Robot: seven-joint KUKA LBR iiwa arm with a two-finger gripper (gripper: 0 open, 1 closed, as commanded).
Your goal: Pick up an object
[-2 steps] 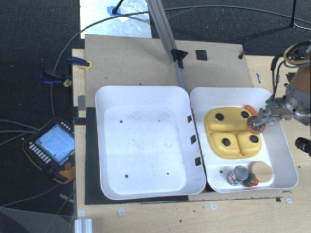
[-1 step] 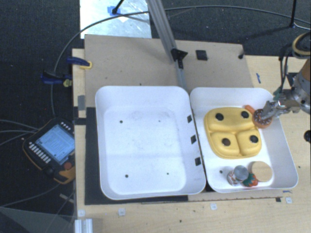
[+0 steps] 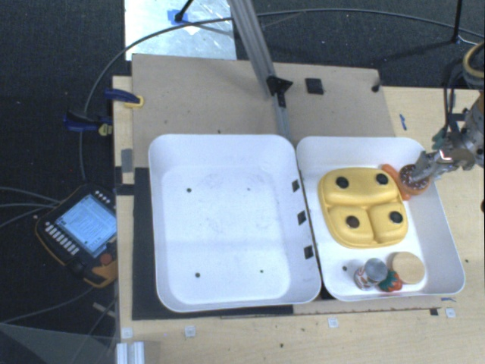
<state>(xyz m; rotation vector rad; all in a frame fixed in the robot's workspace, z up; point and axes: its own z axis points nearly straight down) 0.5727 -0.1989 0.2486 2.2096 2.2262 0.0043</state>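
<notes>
The right bin (image 3: 443, 237) holds a large yellow moulded piece (image 3: 362, 205) with three black dots. An orange object (image 3: 399, 185) lies at the yellow piece's upper right corner, partly hidden. My gripper (image 3: 416, 175) reaches in from the right and sits low over that orange object, at the bin's upper right. Near the bin's front wall lie a tan round disc (image 3: 408, 267), a small grey metallic item (image 3: 372, 271) and a red and green bit (image 3: 389, 283).
The left bin (image 3: 170, 279) stands next to the right one, with black clips (image 3: 301, 217) along the shared wall. A slanted metal pole (image 3: 254, 36) rises behind the bins. A teach pendant (image 3: 81, 230) lies on the floor to the left.
</notes>
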